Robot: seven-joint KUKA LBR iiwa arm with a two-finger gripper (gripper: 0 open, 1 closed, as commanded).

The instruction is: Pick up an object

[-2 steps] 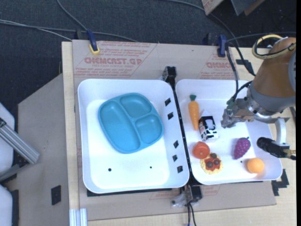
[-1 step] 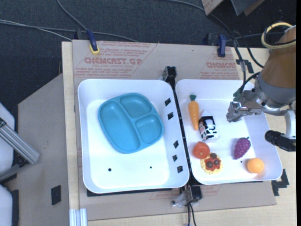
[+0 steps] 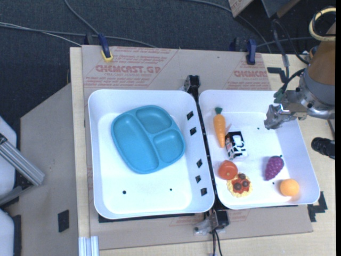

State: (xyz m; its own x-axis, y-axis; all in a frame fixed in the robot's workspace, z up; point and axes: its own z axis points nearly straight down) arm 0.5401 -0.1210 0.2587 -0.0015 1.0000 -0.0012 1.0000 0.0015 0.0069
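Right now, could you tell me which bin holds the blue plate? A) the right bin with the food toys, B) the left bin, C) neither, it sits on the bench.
B: the blue plate lies in the left bin, apart from the carrot and grapes in the right bin.

Two white bins (image 3: 101,143) sit side by side on the bench (image 3: 138,65).

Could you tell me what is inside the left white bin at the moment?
The left bin holds a blue divided plate, lying flat. Whatever is beneath the plate is covered.
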